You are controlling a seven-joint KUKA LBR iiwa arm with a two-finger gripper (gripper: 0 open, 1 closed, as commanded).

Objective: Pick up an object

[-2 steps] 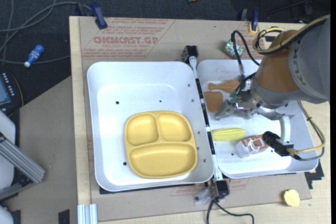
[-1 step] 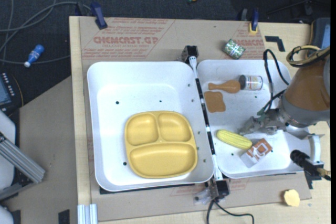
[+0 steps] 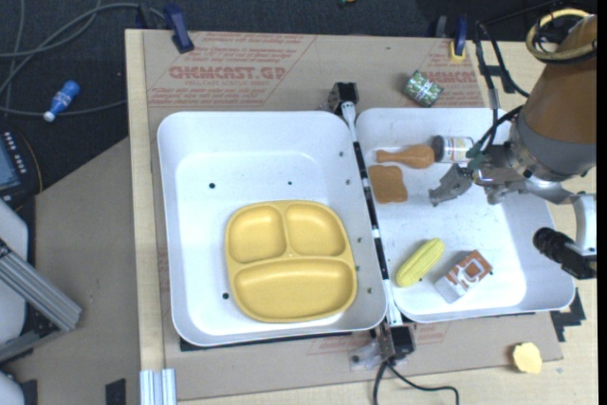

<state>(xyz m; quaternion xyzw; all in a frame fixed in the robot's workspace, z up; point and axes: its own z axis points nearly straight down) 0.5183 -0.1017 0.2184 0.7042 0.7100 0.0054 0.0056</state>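
Yellow divided plate (image 3: 289,259) fills the left bin (image 3: 180,204). Across the right bin (image 3: 531,289), the gripper (image 3: 457,182) hangs with fingers spread, pinching nothing. At its nine o'clock lie a brown slice (image 3: 388,183) and a brush (image 3: 417,154); toward six, corn (image 3: 418,262) and a small box (image 3: 464,273).

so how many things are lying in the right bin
4: a wooden brush at the back, a brown slice below it, a corn cob and a small box in front; the arm may hide more.

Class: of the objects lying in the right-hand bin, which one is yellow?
The corn cob, lying near the bin's front left. The brush and bread slice are brown; the small box is grey and orange.
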